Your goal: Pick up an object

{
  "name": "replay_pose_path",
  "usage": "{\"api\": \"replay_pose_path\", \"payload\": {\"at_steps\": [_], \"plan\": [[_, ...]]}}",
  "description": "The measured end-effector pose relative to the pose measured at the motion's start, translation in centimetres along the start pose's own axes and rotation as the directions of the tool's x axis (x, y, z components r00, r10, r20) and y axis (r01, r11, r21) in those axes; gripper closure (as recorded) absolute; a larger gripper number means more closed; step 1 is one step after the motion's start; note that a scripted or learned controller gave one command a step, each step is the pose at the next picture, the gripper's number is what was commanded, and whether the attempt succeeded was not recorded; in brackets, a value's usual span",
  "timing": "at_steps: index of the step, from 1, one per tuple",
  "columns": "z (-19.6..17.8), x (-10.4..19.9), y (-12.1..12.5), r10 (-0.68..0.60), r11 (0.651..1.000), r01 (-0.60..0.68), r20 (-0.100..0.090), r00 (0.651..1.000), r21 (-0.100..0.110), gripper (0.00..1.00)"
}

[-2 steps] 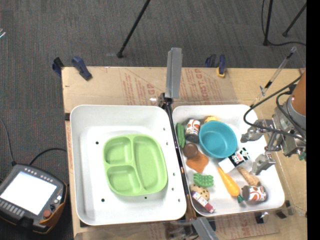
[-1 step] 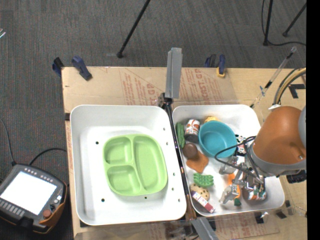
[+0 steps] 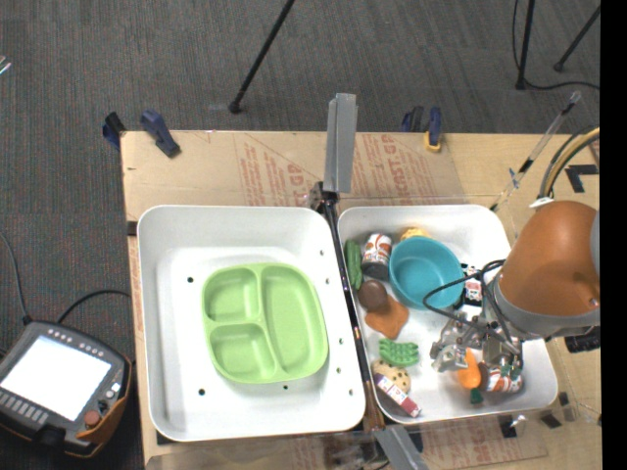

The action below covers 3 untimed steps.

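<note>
My gripper (image 3: 468,352) is low in the right bin (image 3: 443,215), at its front right, under the orange band of the arm (image 3: 554,262). It hangs over an orange object (image 3: 472,373) and a small can (image 3: 502,381) lying on the bin floor. Whether anything sits between its parts is hidden by the wrist. Elsewhere in the right bin lie a teal bowl (image 3: 424,269), a brown and orange toy (image 3: 382,306), a green block (image 3: 399,352), a small can (image 3: 376,251), a green vegetable (image 3: 354,265) and a spotted item with a red tube (image 3: 396,384).
The left bin (image 3: 171,262) holds a green divided plate (image 3: 265,323). A grey post (image 3: 340,155) stands behind the seam between the bins. Blue clamps (image 3: 157,131) grip the bench's far edge. A tablet (image 3: 59,385) lies on the floor at left.
</note>
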State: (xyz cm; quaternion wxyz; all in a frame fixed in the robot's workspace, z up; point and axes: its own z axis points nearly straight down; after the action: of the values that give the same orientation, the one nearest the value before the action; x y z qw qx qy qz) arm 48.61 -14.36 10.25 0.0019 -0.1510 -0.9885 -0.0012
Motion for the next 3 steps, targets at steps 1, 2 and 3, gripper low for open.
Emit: {"api": "replay_pose_path", "payload": {"at_steps": [1, 2, 3], "plan": [[0.03, 0.02, 0.03, -0.001, 1.0, 0.001, -0.001, 1.0, 0.0, 0.0], [-0.9, -0.02, 0.11, -0.005, 1.0, 0.005, -0.001, 1.0, -0.001, 1.0], [-0.86, 0.01, 0.14, -0.006, 1.0, 0.006, -0.002, 1.0, -0.001, 0.0]]}}
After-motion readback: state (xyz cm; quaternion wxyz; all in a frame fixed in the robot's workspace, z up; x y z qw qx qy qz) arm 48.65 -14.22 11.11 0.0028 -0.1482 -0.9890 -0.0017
